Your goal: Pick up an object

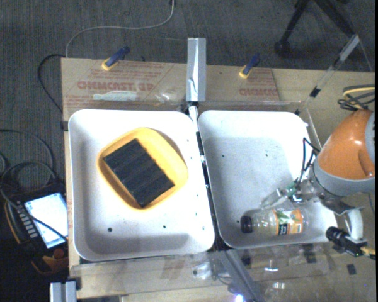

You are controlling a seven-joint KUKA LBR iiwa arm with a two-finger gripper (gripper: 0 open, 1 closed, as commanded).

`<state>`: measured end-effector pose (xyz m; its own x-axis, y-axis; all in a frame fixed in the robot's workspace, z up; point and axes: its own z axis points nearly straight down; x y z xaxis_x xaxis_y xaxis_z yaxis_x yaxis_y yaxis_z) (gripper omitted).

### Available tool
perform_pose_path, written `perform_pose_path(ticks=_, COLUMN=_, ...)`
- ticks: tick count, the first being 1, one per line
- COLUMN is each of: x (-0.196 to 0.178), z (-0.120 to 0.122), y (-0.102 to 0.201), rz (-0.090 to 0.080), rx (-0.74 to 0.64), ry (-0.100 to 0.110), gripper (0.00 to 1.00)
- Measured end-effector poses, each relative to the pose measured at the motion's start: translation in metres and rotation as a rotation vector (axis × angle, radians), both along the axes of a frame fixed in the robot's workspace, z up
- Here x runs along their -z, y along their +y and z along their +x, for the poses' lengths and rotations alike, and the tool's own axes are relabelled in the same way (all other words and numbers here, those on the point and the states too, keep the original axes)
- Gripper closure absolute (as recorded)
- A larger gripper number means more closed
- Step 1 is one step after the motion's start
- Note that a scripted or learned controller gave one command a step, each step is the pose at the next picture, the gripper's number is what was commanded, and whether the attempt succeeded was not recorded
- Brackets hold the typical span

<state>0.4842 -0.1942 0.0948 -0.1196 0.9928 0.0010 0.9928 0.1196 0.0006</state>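
The tool [288, 195] (grip state unclear) hovers just above the bottle [274, 221] in the right bin [252, 137].

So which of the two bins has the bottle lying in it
The right bin. A clear bottle with a dark cap lies on its side near its front edge; the left bin holds a yellow sponge.
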Motion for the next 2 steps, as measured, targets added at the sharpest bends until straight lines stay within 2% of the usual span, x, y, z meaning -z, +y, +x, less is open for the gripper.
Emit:
perform_pose_path(ticks=1, x=-0.01, z=0.002, y=0.001, rz=0.001, rx=-0.001, ry=-0.003, gripper=1.0)
perform_pose_path(ticks=2, x=-0.099, z=0.033, y=0.049, rz=-0.001, rx=-0.068, ry=-0.001, gripper=1.0)
